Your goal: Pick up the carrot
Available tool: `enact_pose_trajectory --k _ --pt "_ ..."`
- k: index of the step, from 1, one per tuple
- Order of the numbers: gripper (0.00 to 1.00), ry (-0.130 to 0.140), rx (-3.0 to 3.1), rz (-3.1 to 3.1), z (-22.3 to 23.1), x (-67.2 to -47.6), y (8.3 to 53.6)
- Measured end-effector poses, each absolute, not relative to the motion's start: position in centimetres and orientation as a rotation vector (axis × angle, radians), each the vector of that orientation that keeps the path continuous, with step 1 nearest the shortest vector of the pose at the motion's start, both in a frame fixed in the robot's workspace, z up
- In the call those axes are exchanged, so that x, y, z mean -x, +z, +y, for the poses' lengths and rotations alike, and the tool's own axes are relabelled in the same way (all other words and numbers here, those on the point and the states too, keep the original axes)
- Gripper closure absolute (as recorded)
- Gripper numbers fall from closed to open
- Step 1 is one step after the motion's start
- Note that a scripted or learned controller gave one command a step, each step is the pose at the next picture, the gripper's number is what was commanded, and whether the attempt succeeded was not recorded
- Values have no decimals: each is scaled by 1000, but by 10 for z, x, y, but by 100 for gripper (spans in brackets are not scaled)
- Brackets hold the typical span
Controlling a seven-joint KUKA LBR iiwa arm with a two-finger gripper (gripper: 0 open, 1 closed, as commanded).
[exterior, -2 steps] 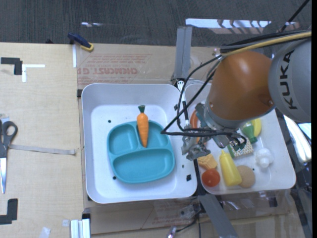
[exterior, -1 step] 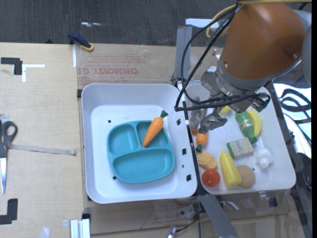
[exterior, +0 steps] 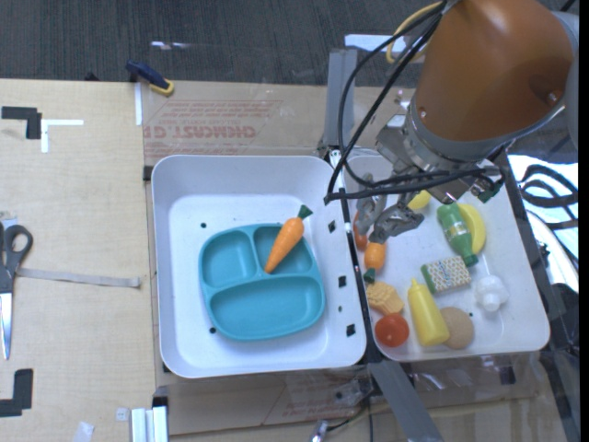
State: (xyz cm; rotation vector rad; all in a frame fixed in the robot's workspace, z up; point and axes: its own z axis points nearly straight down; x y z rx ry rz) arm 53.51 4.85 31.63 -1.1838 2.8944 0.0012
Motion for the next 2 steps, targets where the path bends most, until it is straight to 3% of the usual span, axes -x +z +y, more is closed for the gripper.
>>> enact_pose_trajectory --k 1,2 --pt "100 0 496 3099 59 -499 308" --pt "100 1 493 3094 59 -501 318"
